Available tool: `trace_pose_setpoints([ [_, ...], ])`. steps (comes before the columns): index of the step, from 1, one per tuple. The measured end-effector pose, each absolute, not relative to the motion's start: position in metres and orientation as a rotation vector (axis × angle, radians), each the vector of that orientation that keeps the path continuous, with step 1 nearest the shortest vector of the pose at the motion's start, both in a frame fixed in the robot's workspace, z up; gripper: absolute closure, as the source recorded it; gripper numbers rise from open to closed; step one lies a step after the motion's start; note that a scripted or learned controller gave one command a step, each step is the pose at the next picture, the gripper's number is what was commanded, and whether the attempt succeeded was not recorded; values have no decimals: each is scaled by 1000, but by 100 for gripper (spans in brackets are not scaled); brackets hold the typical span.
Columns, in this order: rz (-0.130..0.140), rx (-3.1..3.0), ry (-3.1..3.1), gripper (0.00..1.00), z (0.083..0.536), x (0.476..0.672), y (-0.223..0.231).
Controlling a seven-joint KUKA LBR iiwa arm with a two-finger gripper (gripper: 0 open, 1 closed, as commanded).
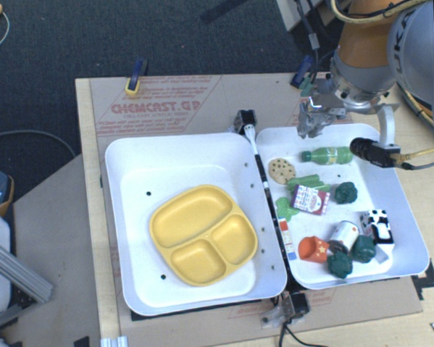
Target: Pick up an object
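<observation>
Several small items crowd the right bin (414,257), overlapping, some hard to identify. Gripper (312,128) hangs over that bin's far edge; can't tell its state. Green bottle (328,155) lies just beside it, untouched. Yellow tray (202,234) sits in the left bin (124,210).

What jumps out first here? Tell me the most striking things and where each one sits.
A yellow divided plate lies alone in the left bin. The right bin is crowded with small items, among them a green bottle, a cookie and a red cup. The gripper hangs over the right bin's far edge.
</observation>
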State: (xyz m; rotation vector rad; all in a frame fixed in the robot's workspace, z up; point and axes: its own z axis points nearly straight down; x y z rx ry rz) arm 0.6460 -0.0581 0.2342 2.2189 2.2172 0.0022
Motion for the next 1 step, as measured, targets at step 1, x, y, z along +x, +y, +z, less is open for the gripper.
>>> trace_pose_setpoints([
  [1,-4,2222,2224,100,215,650,-50],
])
